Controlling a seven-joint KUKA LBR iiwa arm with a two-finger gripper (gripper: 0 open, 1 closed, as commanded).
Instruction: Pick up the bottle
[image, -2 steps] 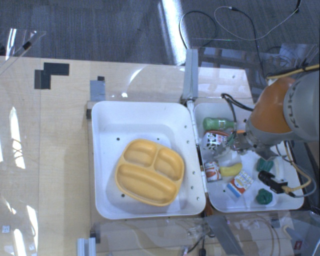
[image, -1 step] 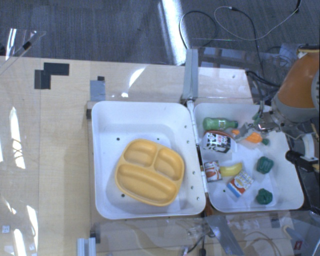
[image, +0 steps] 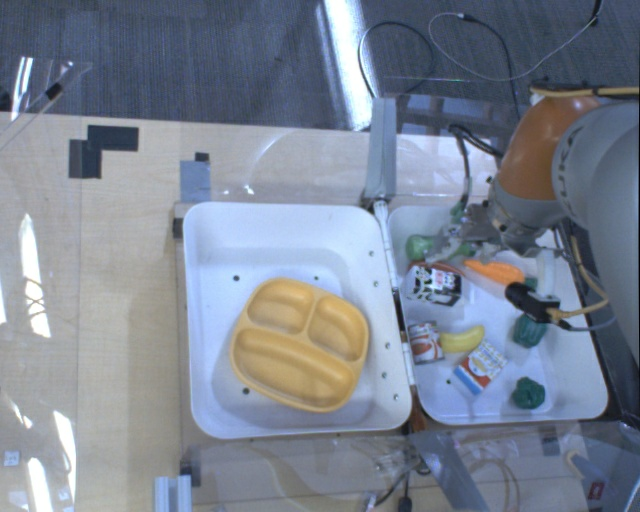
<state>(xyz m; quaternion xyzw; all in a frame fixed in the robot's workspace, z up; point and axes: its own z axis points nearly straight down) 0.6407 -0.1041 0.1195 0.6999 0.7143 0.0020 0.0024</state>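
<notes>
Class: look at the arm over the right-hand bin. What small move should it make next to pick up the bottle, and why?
Probably shift a little toward the black-and-white labelled bottle and lower. The grey arm's gripper sits at the far end of the right white bin, beside a green object, and the bottle lies just nearer the camera, nothing seen gripping it.

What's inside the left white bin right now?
The left bin holds one yellow divided tray, lying flat. Its compartments look bare. Whatever lies beneath the tray is covered.
</notes>
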